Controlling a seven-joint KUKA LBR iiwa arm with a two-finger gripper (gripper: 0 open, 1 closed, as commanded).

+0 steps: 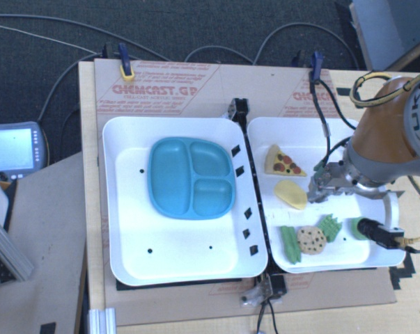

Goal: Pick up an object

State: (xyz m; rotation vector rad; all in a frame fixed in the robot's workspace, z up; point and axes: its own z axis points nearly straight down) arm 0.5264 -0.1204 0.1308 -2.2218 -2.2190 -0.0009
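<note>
Overhead, slanted down on both bins (119,207).

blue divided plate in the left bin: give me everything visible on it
The light blue, rounded-rectangle divided plate, apparently smooth plastic, lies flat and right side up in the left white bin, toward its far half, turned slightly askew. It has three compartments: one long section on its left and two smaller ones stacked on its right. Nothing lies in them. It rests on the bin floor, apart from the walls; the end effector is away over the right bin.
</note>
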